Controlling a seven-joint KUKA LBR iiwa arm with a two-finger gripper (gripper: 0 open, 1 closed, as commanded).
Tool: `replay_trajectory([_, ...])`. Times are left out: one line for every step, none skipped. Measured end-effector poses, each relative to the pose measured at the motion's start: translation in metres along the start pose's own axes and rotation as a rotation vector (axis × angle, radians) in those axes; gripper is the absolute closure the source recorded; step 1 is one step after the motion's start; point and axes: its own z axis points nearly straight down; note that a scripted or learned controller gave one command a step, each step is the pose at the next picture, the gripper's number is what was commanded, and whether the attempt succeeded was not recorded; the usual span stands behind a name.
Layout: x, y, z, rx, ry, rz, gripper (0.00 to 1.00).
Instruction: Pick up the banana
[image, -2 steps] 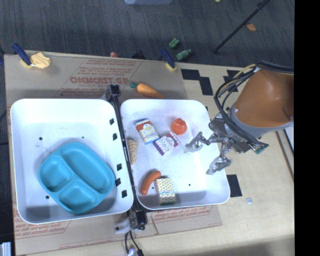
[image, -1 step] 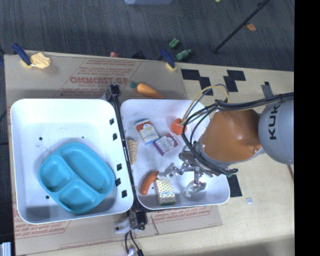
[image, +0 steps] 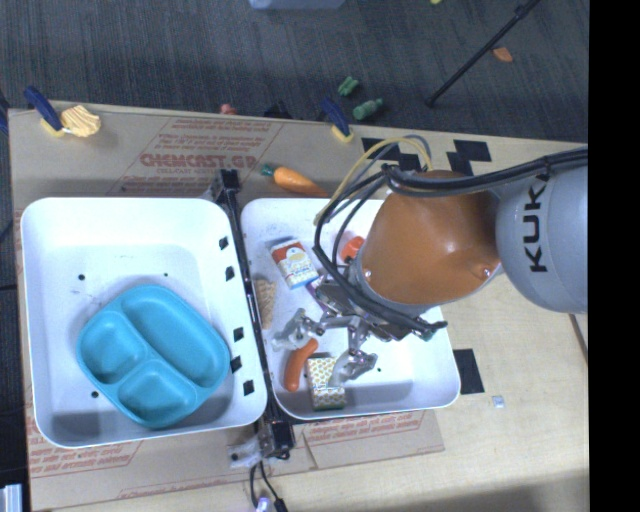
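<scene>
We are taking the right bin (image: 440, 385) as our landmark, and we are looking down at the gripper (image: 330, 345) hanging low over its near half. Its jaws are standing apart with nothing between them. Just under the jaws, toward the bin's near wall, an orange sausage (image: 296, 366) is lying beside a small patterned box (image: 326, 384). A red and white carton (image: 293, 263) is sitting toward the bin's far wall, and a carrot (image: 296, 181) is resting on the worktop (image: 520, 440) just beyond that wall. We cannot tell where the banana is. A pale tan piece (image: 265, 297) lying against the bin's left wall is our likeliest candidate, though it is too blurred to be sure, and the orange band of the arm (image: 430, 250) is covering much of the bin's middle. We are expecting a toy banana to be light, stiff and rather smooth, so it could be slipping or rolling out of a loose pinch. We are judging the best hold to be across its thick middle, with the jaws closing on its two flat sides, not on the tapering ends.
</scene>
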Motion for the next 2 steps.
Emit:
replay_trajectory([-0.080,0.058,0.041,0.010,0.021,-0.193,0.00])
replay_trajectory([-0.097,0.068,0.049,0.015,0.013,-0.277,0.00])
